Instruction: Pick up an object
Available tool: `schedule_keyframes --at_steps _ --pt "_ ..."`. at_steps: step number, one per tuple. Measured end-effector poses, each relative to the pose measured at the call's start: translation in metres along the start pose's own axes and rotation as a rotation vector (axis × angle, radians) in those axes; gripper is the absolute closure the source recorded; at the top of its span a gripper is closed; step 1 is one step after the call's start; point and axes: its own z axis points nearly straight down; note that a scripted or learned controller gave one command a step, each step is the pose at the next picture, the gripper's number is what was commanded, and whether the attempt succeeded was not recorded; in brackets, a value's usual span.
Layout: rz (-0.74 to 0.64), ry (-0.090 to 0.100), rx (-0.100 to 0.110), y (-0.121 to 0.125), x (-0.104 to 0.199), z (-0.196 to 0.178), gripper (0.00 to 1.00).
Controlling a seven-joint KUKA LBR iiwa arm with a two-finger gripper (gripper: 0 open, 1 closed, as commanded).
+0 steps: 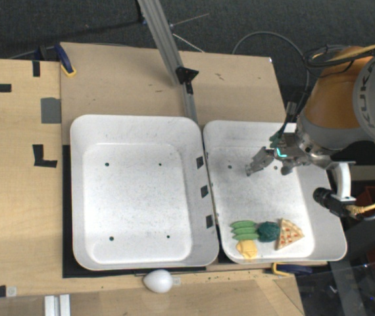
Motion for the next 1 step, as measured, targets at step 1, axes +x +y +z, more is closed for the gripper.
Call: schedule_keyframes --at_steps 1 --pt "-0.002 -0.001 -0.005 0.0010 0.0000 -0.0024 0.00"
